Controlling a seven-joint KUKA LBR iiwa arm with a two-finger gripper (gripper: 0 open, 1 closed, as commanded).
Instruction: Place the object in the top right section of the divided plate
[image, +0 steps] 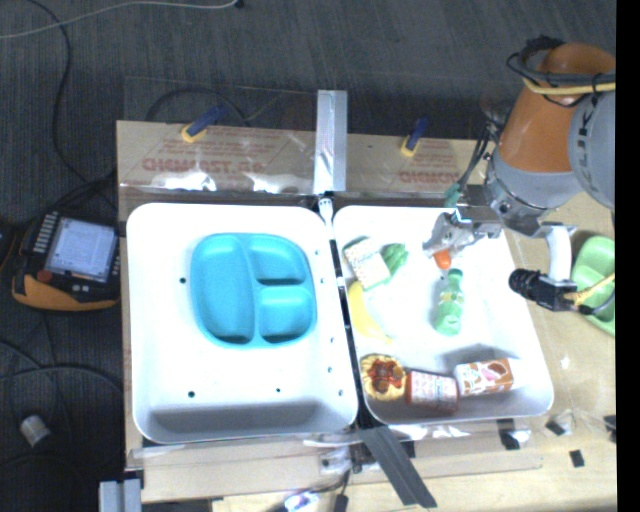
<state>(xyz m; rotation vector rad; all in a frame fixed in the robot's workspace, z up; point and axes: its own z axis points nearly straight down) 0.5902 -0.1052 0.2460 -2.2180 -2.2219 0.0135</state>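
Divided plate (250, 290): blue, three sections, lying in the left bin (160, 400) at centre-left of the frame. All sections bare. Target is the small section at its upper right, near the wall shared with the other bin.

Right bin (530, 340): crowded. From its left side: a white-and-green packet (372, 262) near the top, a yellow item (362, 312) along the left wall, a round red-topped thing (381, 375) and a red-labelled can (432, 388) at the bottom, a small carton (485, 376) beside the can, a green bottle (448, 303) with an orange cap in the middle.

Task object: not marked out; judging by position, the green bottle, lying just below the gripper and still in the right bin.

Gripper (447, 240): at upper right of the frame, above the bottle's cap end. Nothing seen between the fingers; whether they are spread or clenched I cannot tell.

Risk, grasp: bottle is round and lies flat, so it may roll or squirt out of a pinch taken at the narrow cap.

Risk, neighbours: the packet sits near; a descent off-line could nudge or catch it instead.

Risk, transfer: the carry must clear the shared wall; a loose hold may drop the bottle short.

Risk, placement: target section is small; a long bottle could straddle the divider into the lower section.
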